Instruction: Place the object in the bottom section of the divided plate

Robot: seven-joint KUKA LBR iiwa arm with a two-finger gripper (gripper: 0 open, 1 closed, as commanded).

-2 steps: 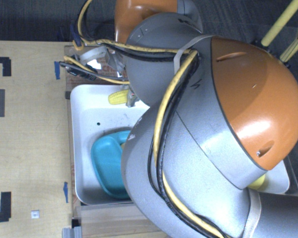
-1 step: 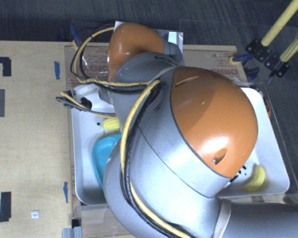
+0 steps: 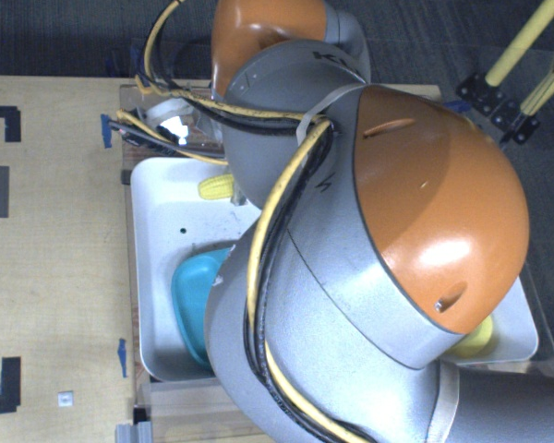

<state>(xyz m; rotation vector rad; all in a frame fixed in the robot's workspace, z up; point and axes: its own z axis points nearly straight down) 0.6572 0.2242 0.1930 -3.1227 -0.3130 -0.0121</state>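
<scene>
Tool state impossible to tell, hidden beneath the arm (image 3: 388, 247), apparently reaching down into the white bin (image 3: 148, 247). Just beside, the teal divided plate (image 3: 192, 293), half covered. Further out, likely the object: a yellow piece (image 3: 217, 187) by the bin wall, apart from the plate, not yet placed.

Grey arm (image 3: 351, 275), orange caps, yellow-black cables (image 3: 258, 275).
</scene>
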